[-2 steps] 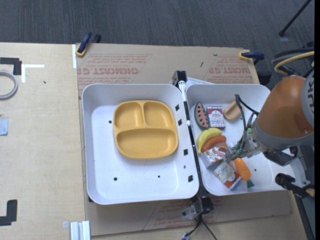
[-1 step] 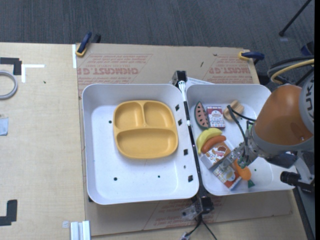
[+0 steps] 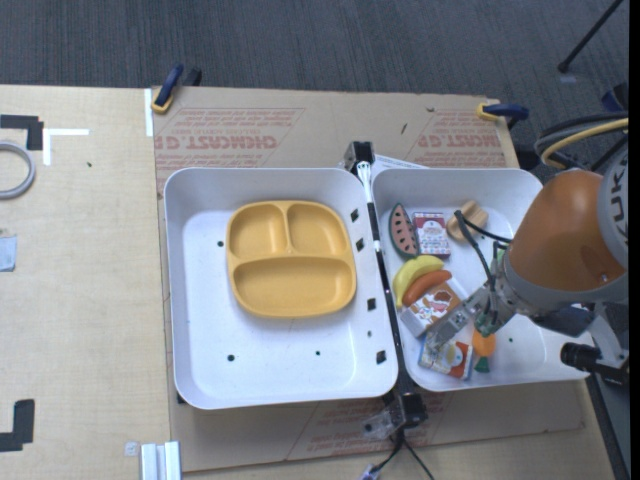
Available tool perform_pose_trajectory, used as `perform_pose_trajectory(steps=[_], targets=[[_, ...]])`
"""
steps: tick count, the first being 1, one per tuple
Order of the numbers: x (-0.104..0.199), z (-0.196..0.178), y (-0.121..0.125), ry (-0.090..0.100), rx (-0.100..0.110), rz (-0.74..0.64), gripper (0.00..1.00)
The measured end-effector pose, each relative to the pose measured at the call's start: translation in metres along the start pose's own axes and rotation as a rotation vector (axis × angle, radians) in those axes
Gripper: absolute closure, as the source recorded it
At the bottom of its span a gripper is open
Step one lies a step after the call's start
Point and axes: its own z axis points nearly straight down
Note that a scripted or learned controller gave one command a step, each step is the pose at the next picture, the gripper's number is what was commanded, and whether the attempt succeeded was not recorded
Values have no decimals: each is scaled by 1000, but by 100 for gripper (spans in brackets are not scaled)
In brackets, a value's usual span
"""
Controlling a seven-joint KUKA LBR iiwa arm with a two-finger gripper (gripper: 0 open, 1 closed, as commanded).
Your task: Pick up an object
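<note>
Claw (image 3: 440, 336) low in right bin (image 3: 530, 190), open/shut state not discernible; nearest pick, snack packet (image 3: 432, 308), touching at approx 11 o'clock, w/ banana (image 3: 415, 271) beyond.

Dark grey carpeted floor (image 3: 330, 23) beyond a pale wooden bench (image 3: 70, 298) — brown cardboard sheet (image 3: 300, 133) clamped on top.

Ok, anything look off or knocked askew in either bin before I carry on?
Nothing damaged or spilled. The yellow divided plate lies flat in the left bin. The toy food in the right bin is crowded into its left side, with the gripper down among the packets.
</note>
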Motion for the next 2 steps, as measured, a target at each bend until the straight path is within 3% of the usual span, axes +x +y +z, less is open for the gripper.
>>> perform_pose_trajectory(steps=[1, 2], targets=[[8, 0, 6, 1, 1, -213, 0], [8, -9, 6, 5, 1, -211, 100]])
